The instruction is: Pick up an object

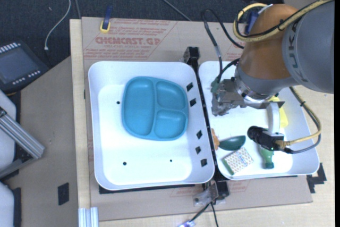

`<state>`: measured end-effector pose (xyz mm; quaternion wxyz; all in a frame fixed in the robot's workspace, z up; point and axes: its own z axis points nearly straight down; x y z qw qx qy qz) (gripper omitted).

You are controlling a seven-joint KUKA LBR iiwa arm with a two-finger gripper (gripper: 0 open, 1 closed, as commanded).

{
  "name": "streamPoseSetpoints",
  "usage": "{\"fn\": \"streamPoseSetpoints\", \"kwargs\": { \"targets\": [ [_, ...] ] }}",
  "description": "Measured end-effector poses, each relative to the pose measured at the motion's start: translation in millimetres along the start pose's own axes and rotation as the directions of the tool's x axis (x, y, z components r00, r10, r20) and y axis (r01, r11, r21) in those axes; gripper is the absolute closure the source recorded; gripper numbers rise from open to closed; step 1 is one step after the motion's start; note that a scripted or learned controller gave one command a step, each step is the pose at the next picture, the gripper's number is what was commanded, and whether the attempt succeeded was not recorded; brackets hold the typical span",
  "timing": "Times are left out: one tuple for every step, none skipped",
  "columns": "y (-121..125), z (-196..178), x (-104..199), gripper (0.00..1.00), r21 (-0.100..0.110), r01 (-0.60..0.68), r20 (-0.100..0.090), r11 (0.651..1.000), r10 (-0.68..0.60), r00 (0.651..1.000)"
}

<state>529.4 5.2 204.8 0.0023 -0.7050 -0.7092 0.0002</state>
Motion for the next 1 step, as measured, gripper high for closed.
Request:
{"fn": "streamPoseSetpoints", "kwargs": {
  "targets": [
    [-10.8,-15.2,55.9,1.0,-0.004,0.0,0.0,1.0,0.0,1.0]
  ]
}}
